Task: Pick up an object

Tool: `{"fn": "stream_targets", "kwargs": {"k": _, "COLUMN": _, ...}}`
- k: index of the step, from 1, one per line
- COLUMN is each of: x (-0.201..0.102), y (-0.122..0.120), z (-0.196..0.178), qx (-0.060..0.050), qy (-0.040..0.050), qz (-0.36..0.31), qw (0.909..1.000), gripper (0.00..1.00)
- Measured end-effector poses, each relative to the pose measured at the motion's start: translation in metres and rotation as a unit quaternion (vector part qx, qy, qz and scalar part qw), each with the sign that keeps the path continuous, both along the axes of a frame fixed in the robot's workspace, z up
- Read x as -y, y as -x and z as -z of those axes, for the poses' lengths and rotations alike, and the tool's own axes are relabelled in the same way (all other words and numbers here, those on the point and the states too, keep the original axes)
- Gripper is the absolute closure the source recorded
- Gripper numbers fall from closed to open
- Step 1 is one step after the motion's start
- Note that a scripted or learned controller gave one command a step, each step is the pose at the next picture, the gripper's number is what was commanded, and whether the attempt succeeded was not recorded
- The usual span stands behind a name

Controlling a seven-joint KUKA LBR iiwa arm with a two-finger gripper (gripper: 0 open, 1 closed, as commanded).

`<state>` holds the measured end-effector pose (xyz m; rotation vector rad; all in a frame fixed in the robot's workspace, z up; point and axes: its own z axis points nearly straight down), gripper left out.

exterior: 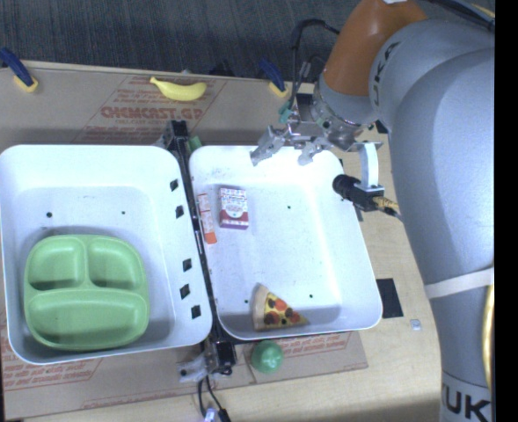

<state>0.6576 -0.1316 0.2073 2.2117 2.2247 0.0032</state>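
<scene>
**Pincer poised over right bin**

The pincer [287, 148] is seen spread wide and holding nothing, above the right bin's [351, 262] far rim. A small box [233, 207] lies flat near the bin's left wall; it is judged light and stiff, best gripped across its narrow sides.

Divided plate [86, 289] in left bin [12, 174], box [233, 207] and pizza slice [276, 309] in right bin [351, 253]

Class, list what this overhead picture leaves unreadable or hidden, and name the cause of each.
- Red packet label: too small to read.
- Orange item against the right bin's left wall: edge-on, identity unclear.
- Arm base: cut off by the frame's right side.
- Bench under green tray: covered.
</scene>
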Motion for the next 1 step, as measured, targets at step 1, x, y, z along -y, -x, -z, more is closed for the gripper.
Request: {"fn": "stream_targets", "kwargs": {"k": 1, "x": 0.0272, "y": 0.0353, "z": 0.1138, "qx": -0.002, "qy": 0.0001, "qz": 0.001, "qw": 1.0000, "gripper": 0.00}}
